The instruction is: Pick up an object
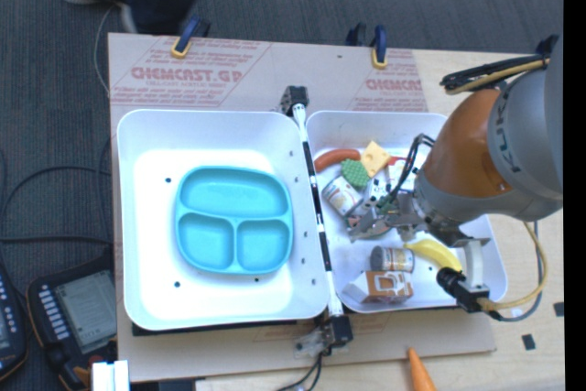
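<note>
Reaching in from the right, the grey arm (499, 146) sets its gripper (374, 217) low in the right bin (417, 119); whether anything sits between the tips cannot be told. Left of the gripper lies the left bin (151, 128), carrying a blue divided plate (234, 220). Toward the view's lower right of the gripper lies a yellow banana (434, 253). Below the gripper are a small can (392, 259) and an orange packet (386, 287). Just beside its upper left rests a striped can (341, 194); above lie a yellow wedge (374, 158) and a red sausage-shaped item (335, 158).
</note>
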Controlling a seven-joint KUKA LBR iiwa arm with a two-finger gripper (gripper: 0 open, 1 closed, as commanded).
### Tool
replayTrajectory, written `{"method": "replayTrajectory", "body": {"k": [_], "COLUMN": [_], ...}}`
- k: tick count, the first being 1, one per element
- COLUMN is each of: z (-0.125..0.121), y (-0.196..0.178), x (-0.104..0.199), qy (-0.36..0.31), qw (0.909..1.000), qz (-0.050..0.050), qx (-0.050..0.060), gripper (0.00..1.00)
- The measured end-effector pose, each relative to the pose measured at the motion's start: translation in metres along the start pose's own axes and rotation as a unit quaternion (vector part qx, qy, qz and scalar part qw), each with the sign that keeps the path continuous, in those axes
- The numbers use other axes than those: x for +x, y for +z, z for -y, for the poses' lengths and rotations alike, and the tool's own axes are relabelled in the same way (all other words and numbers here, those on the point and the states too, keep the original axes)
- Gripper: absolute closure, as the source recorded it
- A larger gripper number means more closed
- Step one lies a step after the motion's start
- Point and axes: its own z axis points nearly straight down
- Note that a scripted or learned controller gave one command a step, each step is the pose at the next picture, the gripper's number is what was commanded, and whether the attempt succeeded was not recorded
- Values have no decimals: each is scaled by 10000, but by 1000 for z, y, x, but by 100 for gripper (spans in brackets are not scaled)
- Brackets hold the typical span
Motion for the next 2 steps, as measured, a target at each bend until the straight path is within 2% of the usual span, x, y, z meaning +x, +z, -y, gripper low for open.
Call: {"method": "replayTrajectory", "body": {"k": [1, 2], "z": [0, 0], "y": [-10, -9], "x": [0, 0], "qy": [-1, -2], "qw": [10000, 10000], "qz": [0, 1], "qx": [1, 1], "gripper": [100, 0]}}
